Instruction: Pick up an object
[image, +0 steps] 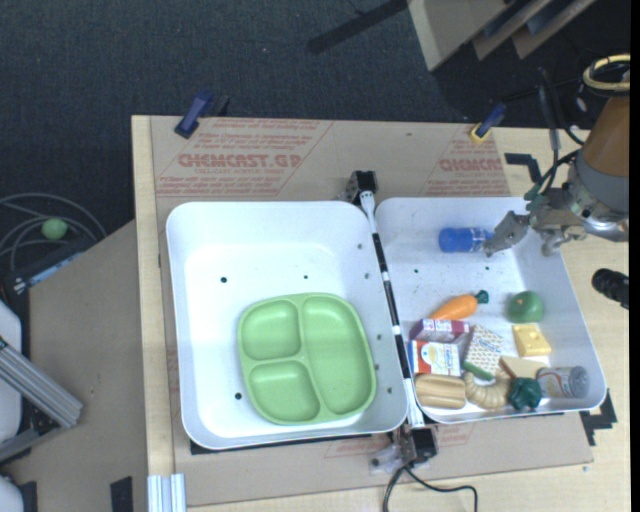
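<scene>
Gripper (512, 232) is seen at two o'clock over the right bin (420, 225), finger state not discernible, with the blue cylinder (460, 239) lying just beside it toward nine o'clock.

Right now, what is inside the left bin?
The left bin holds a green divided plate with three compartments, lying flat toward the front. Nothing sits in its compartments. A few dark dots mark the bin floor. Whatever lies beneath the plate is covered.

Arm (605, 170) reaches in from the right — gripper (520, 228) angled down-left.
</scene>
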